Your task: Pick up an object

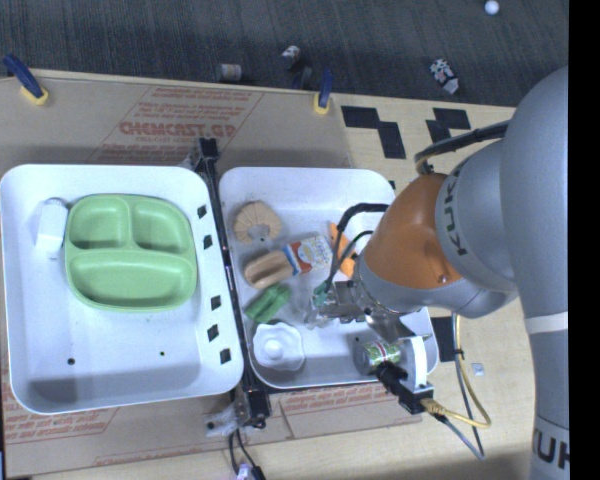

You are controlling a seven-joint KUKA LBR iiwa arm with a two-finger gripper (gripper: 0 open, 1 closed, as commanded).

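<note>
The right bin holds a round tan bread-like piece, a hot dog bun, a small printed packet, a green object, a white cup-like piece and a small can. An orange item peeks out beside the arm. My gripper reaches down into the middle of this bin, just right of the green object and below the packet. The orange wrist band hides most of it. Nothing can be made out in its grasp.
The left bin carries a green divided plate and a small white object at its left wall. The arm covers the right bin's right side. Black clips sit along the divider between the bins.
</note>
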